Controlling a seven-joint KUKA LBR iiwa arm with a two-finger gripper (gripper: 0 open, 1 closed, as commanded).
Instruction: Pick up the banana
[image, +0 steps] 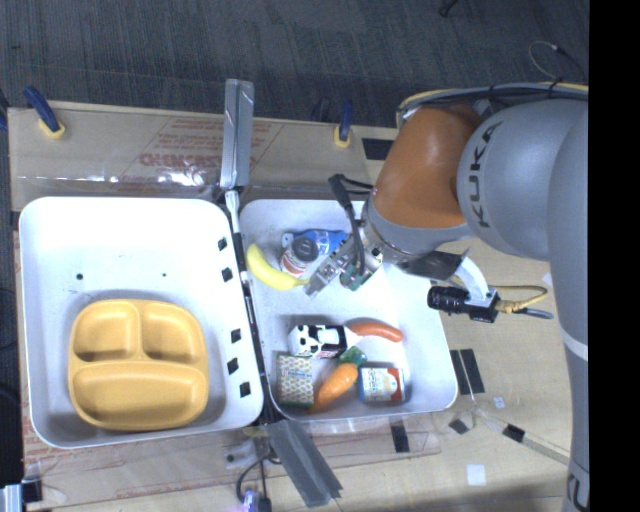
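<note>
A yellow banana (268, 269) lies against the left wall of the right bin (428, 345), partly tucked under a blue and white can (306, 250). My gripper (332, 272) hangs low over the bin's upper middle, just right of the banana and beside the can. Nothing shows between its fingers. The grey arm with its orange band (425, 170) reaches in from the right and hides the bin's upper right part.
The right bin's lower half holds a black and white cow toy (318, 339), a red sausage (377, 329), a carrot (336, 383), a small can (380, 384) and a checked packet (294, 380). A yellow divided tray (138, 364) lies in the left bin (60, 240).
</note>
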